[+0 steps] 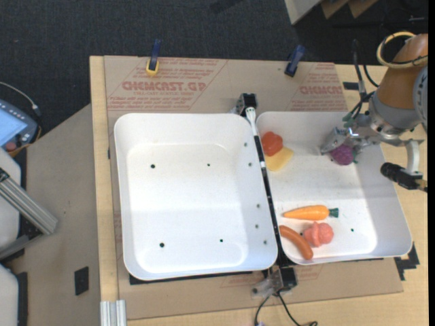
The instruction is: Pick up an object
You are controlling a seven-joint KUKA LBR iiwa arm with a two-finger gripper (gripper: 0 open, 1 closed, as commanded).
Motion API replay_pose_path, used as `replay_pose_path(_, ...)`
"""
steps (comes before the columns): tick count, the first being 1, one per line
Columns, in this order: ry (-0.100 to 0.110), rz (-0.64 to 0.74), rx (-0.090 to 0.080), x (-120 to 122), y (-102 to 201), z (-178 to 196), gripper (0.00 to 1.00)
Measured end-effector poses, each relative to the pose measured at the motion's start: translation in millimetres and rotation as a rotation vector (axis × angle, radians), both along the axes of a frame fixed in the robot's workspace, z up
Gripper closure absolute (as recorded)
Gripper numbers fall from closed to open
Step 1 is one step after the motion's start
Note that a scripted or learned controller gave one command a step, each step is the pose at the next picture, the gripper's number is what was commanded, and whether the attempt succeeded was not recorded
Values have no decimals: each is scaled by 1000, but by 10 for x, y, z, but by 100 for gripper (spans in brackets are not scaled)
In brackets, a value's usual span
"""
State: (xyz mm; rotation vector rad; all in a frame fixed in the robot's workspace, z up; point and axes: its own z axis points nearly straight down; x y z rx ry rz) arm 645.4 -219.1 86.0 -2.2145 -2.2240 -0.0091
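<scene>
My gripper (343,143) hangs over the back right part of the right bin (380,240). Directly under it is a small purple object (344,155), partly covered by the gripper. A red object (272,142) and a yellow one (279,159) lie together near the bin's left wall. Toward the front lie an orange carrot (308,213), an orange-red sausage-shaped piece (296,242) and a pink lumpy object (319,233).
The left bin (136,182) sits beside the right one, with a black divider strip (262,175) between them. Both rest on a cardboard sheet (204,80) held by clamps at the back. The arm's orange band (401,73) is at the right edge.
</scene>
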Motion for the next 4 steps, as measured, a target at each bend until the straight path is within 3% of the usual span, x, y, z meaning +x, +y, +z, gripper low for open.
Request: replay_pose_path(4,0,0,0,-5,0,-2,0)
